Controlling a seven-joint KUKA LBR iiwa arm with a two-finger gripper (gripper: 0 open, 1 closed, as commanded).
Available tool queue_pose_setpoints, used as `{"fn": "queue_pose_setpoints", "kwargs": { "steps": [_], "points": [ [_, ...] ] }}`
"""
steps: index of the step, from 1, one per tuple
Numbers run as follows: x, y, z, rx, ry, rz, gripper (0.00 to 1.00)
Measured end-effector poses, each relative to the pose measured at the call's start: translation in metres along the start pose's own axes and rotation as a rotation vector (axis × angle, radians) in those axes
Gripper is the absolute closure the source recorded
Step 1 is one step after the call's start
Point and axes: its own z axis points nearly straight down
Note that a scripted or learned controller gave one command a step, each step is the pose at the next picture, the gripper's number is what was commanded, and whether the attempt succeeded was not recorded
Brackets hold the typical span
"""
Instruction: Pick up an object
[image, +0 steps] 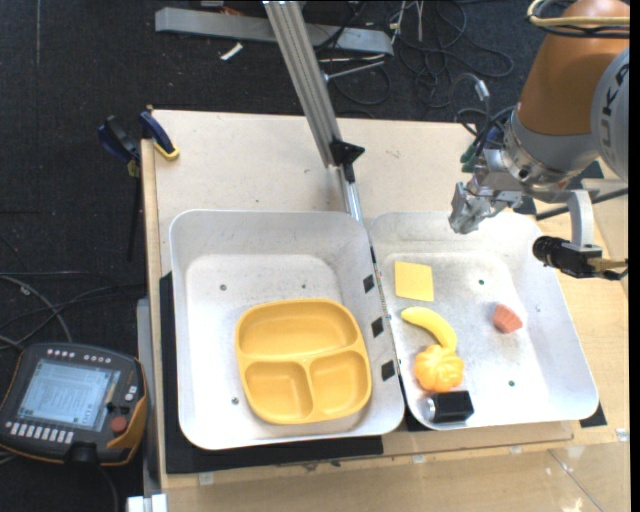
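Note:
In the right bin (560, 380) lie a flat yellow square (414, 281), a yellow banana (431, 326), a round orange-yellow fruit (439, 369), a small black block (453, 405) at the near rim, and a small red piece (508, 319) further right. My gripper (468, 217) hangs above the far edge of this bin, up and to the right of the yellow square and apart from every object. Nothing shows between its tips.
The left bin (200, 270) holds a yellow divided plate (301, 358). A slanted metal pole (312, 90) crosses the bench down to the seam between the bins. A teach pendant (70, 400) lies off the bench at lower left.

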Motion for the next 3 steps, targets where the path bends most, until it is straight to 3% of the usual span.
{"fn": "queue_pose_setpoints", "kwargs": {
  "steps": [2, 3],
  "points": [
    [0.105, 0.011, 0.042, 0.003, 0.001, -0.001, 1.00],
    [0.161, 0.021, 0.039, -0.002, 0.001, -0.002, 1.00]
  ]
}}
